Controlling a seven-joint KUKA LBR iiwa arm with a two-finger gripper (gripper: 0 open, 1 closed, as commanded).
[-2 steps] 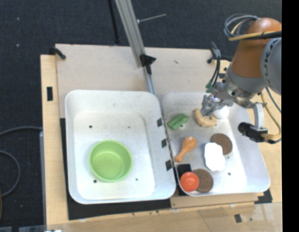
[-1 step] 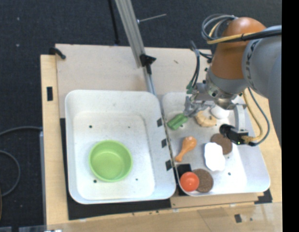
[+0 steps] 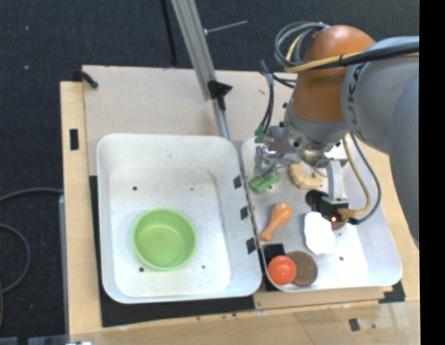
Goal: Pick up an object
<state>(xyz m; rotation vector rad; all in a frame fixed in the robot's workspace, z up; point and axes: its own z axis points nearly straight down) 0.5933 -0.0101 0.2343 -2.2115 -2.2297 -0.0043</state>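
While the gripper (image 3: pixel 267 165) hangs low over the far-left corner of the right bin (image 3: pixel 373 254), its fingers are too tangled with wrist hardware to read, so cannot tell the spread, and nothing clearly sits between them. Nearest candidate is the green piece (image 3: pixel 263 184), just below the tips at about 6 o'clock, touching or nearly touching them, lying against the bin's left wall with its long axis running roughly 8 to 2 o'clock. Judging from that, the coming move is a short drop and close across that axis, with the wall crowding one side. Going outward: a tan lump (image 3: pixel 305 175) at 3 o'clock from the tips, partly under the wrist; an orange drumstick-shaped thing (image 3: pixel 277 220) at 5 o'clock, near, its axis also about 8 to 2; a white lump (image 3: pixel 319 234) further out at 4 o'clock; a red ball (image 3: pixel 282 269) and a brown disc (image 3: pixel 304 267) side by side at 6 o'clock, well apart at the near edge. Left bin (image 3: pixel 114 157) holds a green bowl (image 3: pixel 164 239), far off at 8 o'clock.
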